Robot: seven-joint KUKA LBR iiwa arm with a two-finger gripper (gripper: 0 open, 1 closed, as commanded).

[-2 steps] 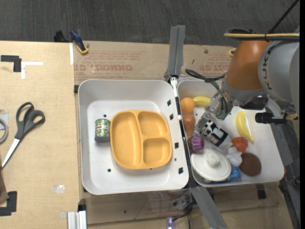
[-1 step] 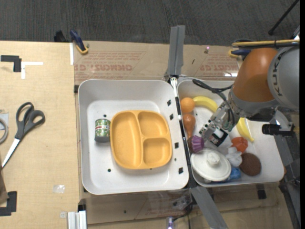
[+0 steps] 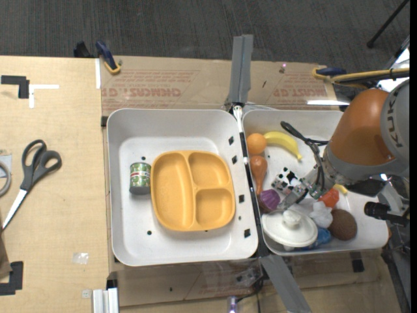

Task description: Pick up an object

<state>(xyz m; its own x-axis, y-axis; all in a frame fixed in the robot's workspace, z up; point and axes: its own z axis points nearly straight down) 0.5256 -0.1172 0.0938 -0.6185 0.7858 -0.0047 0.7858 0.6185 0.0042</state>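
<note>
**Hand low in the crowded right bin, grip unclear**

Nearest the camera, the right bin [image 3: 374, 243] holds the clutter: a white lidded dish [image 3: 291, 229] at its front edge, a brown ball [image 3: 343, 224] beside it, then a purple piece [image 3: 269, 200], a red piece [image 3: 330, 197] and a black-and-white spotted toy [image 3: 284, 178]. The things are heaped together here, probably so the arm has plenty to try for. The hand [image 3: 305, 191] is down among them, just above the dish and beside the spotted toy; whether it is wide, narrow or holding anything I cannot tell, as the small parts blur together.

Further back lie an orange pear-shaped piece [image 3: 258, 167], an orange [image 3: 256, 142] and a banana [image 3: 285, 142] near the far wall. The left bin [image 3: 124, 194] carries a yellow divided plate [image 3: 193, 190] lying flat, with a small green-labelled can [image 3: 139, 177] touching its left rim; the label is too small to read.

Beyond both bins, cardboard [image 3: 163, 83] on the tabletop [image 3: 52, 194] bears red print, upside down and not clearly legible. Scissors [image 3: 32, 168] lie well apart at left.
</note>
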